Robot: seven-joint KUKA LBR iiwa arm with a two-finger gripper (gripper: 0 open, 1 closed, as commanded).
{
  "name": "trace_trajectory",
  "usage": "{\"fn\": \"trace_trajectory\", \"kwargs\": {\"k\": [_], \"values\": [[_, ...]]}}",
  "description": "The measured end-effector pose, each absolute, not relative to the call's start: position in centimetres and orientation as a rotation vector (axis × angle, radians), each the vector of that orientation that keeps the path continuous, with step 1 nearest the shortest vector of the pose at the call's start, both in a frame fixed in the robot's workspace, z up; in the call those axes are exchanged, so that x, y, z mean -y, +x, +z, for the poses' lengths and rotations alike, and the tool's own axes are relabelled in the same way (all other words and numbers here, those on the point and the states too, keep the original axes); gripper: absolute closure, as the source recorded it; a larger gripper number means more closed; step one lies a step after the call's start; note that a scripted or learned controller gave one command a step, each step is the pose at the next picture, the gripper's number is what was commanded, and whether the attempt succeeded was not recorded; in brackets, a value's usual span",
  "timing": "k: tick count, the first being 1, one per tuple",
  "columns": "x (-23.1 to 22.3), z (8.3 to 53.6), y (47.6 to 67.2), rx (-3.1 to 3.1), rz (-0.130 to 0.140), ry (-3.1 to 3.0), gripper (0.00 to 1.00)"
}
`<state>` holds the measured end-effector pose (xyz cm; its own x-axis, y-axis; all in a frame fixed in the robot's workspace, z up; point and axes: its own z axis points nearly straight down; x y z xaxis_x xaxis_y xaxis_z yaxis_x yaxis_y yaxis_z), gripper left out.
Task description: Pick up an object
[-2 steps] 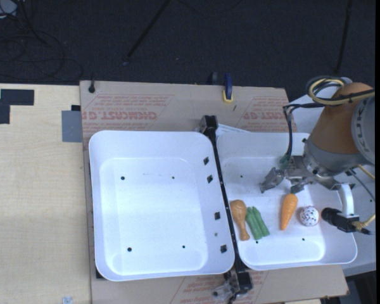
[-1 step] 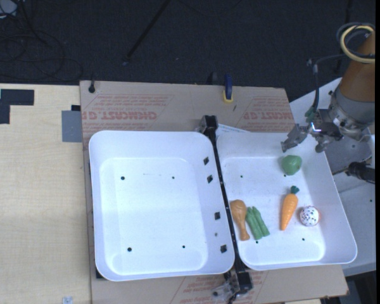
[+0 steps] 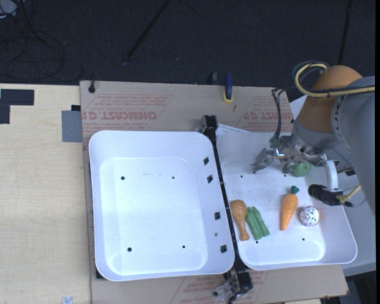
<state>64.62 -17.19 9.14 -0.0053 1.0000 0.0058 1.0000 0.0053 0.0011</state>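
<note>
- Gripper [image 3: 284,159]: set low over the upper part of the right bin [image 3: 342,258]; whether the tool is open or closed cannot be told.
- Green ball [image 3: 300,168]: seen just beside the gripper, partly hidden by it; not shown to be held.
- Step judged: the approach to a grasp; a closing on the ball and a lift are called for next.
- Carrot [image 3: 289,210], spotted white ball [image 3: 309,216], green bean pod [image 3: 257,222], tan drumstick [image 3: 240,218]: laid nearer the front, apart from the gripper.
- Left bin [image 3: 114,141]: noted alongside.
</note>
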Motion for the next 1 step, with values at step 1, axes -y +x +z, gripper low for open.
{"fn": "trace_trajectory", "kwargs": {"k": [1], "values": [[21.51, 8.7, 53.47, 2.209, 0.008, -2.221, 0.0]]}}
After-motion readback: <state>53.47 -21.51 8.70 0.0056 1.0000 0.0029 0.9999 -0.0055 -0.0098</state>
